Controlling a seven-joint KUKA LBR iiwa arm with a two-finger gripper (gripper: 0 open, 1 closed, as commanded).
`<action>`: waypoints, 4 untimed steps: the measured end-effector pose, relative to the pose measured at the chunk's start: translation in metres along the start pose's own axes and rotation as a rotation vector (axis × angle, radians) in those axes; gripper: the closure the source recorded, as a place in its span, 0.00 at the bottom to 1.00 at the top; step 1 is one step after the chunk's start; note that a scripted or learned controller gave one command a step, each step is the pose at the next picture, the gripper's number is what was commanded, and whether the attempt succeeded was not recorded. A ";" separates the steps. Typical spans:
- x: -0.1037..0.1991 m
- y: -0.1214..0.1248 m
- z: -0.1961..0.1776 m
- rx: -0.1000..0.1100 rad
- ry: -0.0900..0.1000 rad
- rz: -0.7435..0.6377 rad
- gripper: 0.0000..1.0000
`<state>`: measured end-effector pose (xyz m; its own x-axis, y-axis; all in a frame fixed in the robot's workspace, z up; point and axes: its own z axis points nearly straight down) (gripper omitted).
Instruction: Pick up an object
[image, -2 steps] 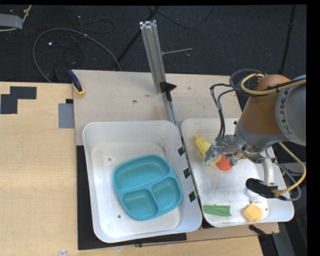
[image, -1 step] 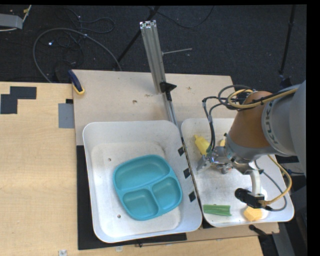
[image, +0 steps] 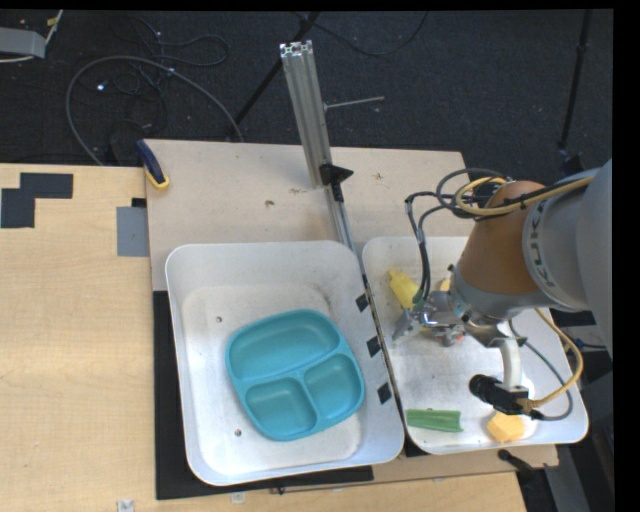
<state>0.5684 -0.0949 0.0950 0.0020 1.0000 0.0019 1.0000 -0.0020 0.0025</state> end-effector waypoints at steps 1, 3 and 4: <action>0.002 0.002 -0.011 -0.007 0.005 0.003 1.00; 0.001 0.006 -0.120 0.001 -0.002 -0.003 1.00; 0.052 0.020 -0.130 0.003 0.000 -0.006 1.00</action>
<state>0.5881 -0.0428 0.2253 -0.0044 1.0000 0.0018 1.0000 0.0044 -0.0008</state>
